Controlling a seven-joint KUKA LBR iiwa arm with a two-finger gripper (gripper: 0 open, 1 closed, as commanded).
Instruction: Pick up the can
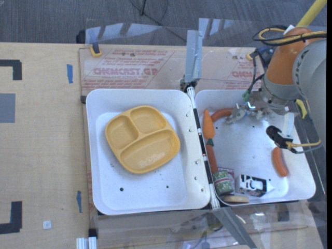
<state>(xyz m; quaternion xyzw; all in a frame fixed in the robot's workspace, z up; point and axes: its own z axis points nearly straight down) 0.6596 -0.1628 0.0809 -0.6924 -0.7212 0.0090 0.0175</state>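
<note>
Can in right bin, box beside, carrot near, gripper apart.

A yellow divided plate is seen in the left bin, approx. centred. In the right bin, a can lies at the front-left corner, w/ a carrot along the left wall. The gripper is positioned near the back edge.
</note>
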